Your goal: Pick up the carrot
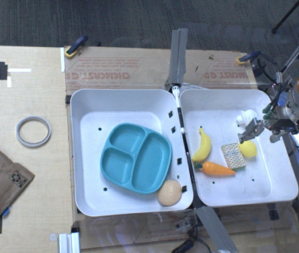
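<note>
Orange carrot (218,168) is what I'm after, and it's lying flat on the floor of the right bin (276,194), down around 7 o'clock in that bin, green stub end pointing at the divider. It's boxed in a bit: banana (202,145) just above it toward 11 o'clock, a speckled sponge (233,155) right up against its top edge at 1 o'clock, and a lemon (248,149) just past the sponge. Probably all just got dumped in together, which is why they're clumped mid-bin.

My gripper (250,130) hangs over the upper right part of the same bin, roughly 2 o'clock from the carrot, above the lemon and sponge. Honestly can't tell how wide it's set from this angle, too dark and small. Nothing visibly in it.

So I'd say I'm at the approach stage, not lined up yet. I'd guess I need to slide toward 8 o'clock and come down across the carrot's short axis, otherwise I'll likely nudge the sponge.

Left bin (81,157) has the blue divided plate (136,158) and a tan round thing (169,192) at its 5 o'clock corner, none of my business. Roll of tape (33,131) sits out on the worktop (23,88).
</note>
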Robot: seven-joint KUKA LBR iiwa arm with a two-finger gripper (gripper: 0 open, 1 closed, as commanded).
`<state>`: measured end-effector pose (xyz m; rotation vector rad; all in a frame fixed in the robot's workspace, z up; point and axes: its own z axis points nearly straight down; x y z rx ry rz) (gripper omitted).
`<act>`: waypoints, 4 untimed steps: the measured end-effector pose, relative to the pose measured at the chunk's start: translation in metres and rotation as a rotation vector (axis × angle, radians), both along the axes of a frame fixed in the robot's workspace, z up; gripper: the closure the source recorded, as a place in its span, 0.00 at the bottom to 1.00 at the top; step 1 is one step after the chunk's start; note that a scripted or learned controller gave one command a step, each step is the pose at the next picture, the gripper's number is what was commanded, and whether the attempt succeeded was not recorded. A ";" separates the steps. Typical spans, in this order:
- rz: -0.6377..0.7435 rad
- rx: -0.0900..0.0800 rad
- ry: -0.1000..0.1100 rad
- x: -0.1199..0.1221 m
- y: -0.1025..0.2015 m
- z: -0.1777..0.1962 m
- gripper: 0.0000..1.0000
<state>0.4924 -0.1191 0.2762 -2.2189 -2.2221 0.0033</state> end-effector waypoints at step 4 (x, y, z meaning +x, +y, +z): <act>0.142 -0.010 -0.029 -0.007 0.009 -0.166 0.00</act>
